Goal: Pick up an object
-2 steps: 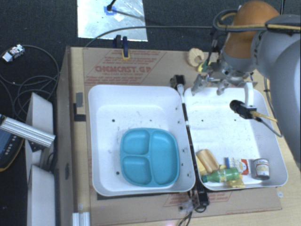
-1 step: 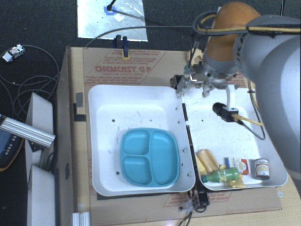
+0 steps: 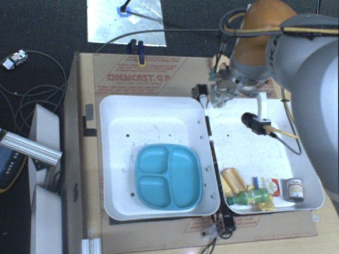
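1. The gripper point(image 3: 220, 97) hangs at the far end of the right bin point(image 3: 249, 142), close to the wall it shares with the left bin point(image 3: 122, 126). The wrist hides the claw, so I cannot tell if it is apart or together, and I see nothing held in it

2. The things to pick all lie at the near end of the right bin, well apart from the gripper: a tan cylinder point(image 3: 233, 180), a green bottle point(image 3: 250, 197), a small flat packet point(image 3: 266, 184) and a small can point(image 3: 294, 189). They are crowded together against the near wall, probably because the bin tilts a little that way

3. The left bin holds a blue divided plate point(image 3: 168, 174), lying flat

4. In my judgement the pick is not yet done; the arm must travel toward the near end first
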You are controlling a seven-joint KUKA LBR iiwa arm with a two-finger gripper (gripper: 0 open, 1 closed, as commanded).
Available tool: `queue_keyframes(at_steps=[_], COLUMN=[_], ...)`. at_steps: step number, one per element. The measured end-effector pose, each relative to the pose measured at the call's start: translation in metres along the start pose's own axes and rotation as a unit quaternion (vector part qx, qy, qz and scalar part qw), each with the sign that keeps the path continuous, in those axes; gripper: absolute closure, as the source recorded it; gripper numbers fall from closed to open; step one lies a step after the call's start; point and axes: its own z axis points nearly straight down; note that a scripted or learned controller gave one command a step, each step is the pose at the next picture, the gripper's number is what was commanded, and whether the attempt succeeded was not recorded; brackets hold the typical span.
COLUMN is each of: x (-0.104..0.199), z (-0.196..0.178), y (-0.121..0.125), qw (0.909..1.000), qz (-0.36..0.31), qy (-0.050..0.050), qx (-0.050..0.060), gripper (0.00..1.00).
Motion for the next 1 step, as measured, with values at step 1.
queue_keyframes(at_steps=[1], x=[0.0108], z=[-0.0013], y=[0.0059], qw=[1.0000], qz=[0.001], qy=[0.000], qx=[0.001], gripper=[1.00])
